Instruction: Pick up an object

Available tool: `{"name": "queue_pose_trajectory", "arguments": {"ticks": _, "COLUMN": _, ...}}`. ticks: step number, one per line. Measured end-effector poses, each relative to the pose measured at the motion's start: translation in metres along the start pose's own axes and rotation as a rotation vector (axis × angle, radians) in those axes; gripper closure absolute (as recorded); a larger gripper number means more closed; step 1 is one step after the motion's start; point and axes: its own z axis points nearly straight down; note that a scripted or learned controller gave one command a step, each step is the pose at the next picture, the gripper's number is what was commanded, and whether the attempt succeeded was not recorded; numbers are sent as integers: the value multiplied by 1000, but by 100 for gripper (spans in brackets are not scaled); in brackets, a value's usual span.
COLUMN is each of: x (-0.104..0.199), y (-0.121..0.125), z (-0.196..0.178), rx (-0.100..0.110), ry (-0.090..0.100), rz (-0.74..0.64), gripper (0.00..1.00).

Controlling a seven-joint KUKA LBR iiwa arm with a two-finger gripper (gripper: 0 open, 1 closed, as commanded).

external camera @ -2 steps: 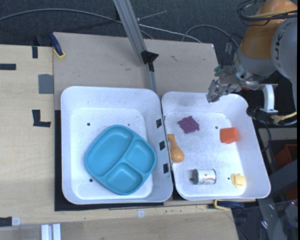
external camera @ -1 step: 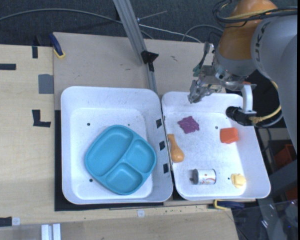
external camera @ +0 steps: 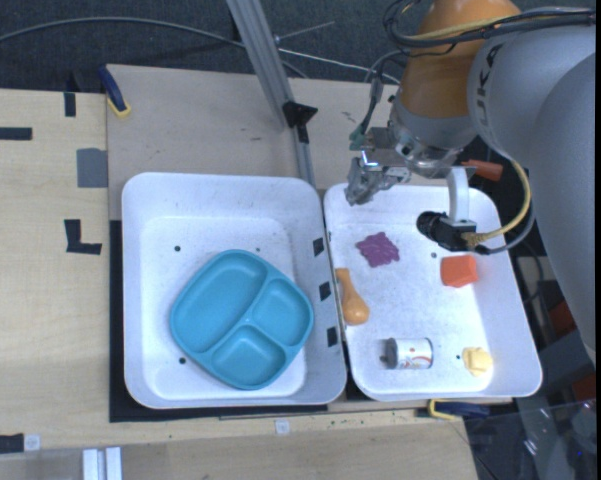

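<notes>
While the gripper (external camera: 361, 190) hangs, state unclear, the purple object (external camera: 378, 249) lies just below.

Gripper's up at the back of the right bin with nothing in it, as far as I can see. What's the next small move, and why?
Probably a short move toward the bin's front and down onto the purple object. The gripper hangs over the right bin near its back-left corner, with nothing between its fingers, and that purple piece is the nearest item. It lies flat and apart from the orange block and the gourd-shaped toy.

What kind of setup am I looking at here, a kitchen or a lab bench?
Most likely a robot lab bench: two white bins on a taped wooden top, loose cables behind, and toy-like items such as a blue divided plate and an orange block.
</notes>
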Motion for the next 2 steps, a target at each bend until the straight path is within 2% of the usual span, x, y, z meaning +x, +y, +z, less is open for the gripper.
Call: {"name": "queue_pose_trajectory", "arguments": {"ticks": 2, "x": 91, "y": -21, "z": 16, "rx": 3, "ry": -2, "rz": 2, "gripper": 100}}
